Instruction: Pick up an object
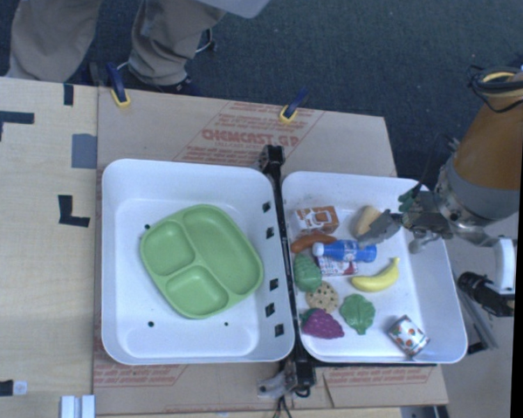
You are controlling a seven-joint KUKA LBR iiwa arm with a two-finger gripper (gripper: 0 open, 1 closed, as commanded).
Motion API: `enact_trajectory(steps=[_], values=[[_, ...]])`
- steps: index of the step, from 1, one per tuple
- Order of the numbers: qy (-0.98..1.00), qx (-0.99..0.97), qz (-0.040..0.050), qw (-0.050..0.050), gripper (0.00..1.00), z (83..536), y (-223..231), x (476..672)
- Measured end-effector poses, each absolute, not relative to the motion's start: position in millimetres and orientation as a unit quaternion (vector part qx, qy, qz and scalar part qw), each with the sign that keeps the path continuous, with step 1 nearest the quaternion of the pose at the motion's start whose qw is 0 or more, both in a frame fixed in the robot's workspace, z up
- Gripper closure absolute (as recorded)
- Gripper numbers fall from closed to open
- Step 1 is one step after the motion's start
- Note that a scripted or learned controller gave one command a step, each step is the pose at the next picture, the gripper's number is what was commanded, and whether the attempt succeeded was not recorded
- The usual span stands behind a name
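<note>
My gripper (pixel 390 223) hangs over the right bin (pixel 432 283), just above the banana (pixel 376 277) and beside a tan, potato-like lump (pixel 366 220). Whether it is parted or closed I cannot tell from here, and I see nothing caught in it. Left of the banana lies a blue-and-white bottle (pixel 342 251), with an orange carton (pixel 318 219) beyond it. Below the banana sit broccoli (pixel 357 312), a cookie (pixel 322 296) and purple grapes (pixel 323 325); a small can (pixel 408 335) rests lower right. Far left of the banana, the other bin (pixel 124 240) holds a green divided plate (pixel 200 260).
</note>
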State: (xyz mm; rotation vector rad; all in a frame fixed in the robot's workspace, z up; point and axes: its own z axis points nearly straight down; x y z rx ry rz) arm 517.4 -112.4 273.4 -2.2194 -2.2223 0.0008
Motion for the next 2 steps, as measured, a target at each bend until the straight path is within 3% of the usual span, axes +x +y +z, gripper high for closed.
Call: enact_trajectory(steps=[1,2], values=[[-0.707,-0.707,-0.0023,-0.005,0.0,103,-122,528.1],[-0.706,-0.708,0.0005,-0.003,0.0,86,-115,565.8]])
